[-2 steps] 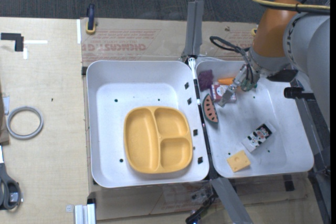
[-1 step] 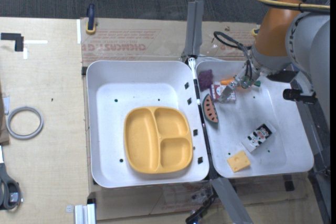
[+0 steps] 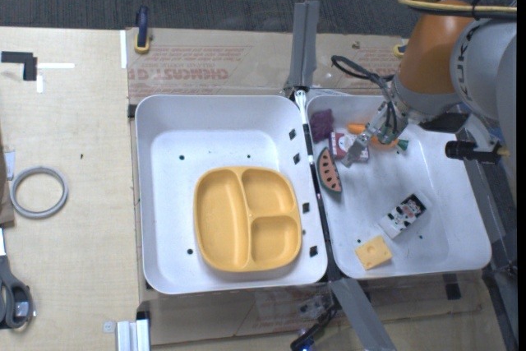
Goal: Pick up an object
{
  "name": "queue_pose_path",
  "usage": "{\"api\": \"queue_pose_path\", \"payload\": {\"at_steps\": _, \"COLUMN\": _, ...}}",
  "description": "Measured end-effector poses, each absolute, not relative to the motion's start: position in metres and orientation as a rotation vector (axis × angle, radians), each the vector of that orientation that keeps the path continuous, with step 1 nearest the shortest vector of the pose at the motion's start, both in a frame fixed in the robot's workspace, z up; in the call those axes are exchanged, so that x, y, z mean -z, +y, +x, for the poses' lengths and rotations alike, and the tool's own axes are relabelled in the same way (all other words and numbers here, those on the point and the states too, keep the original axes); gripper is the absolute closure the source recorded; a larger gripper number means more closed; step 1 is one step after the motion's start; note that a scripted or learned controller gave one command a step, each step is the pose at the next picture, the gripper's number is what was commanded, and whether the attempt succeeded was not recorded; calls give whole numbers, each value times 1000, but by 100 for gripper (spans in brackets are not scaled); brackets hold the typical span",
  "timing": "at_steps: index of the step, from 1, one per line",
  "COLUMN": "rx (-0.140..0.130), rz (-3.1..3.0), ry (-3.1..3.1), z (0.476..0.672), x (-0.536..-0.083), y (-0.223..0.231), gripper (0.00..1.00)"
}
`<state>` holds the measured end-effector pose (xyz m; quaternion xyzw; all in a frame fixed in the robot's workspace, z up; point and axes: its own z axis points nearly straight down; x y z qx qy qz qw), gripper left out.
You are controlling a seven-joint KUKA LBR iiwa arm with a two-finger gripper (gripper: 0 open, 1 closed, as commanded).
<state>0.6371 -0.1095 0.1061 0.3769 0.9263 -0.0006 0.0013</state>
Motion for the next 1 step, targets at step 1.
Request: {"api": "queue_pose_path", "payload": {"at_steps": 1, "rx": -7, "rz": 1510, "ry": 2779, "z": 651, "x": -94, "y": -151, "gripper": 0}}
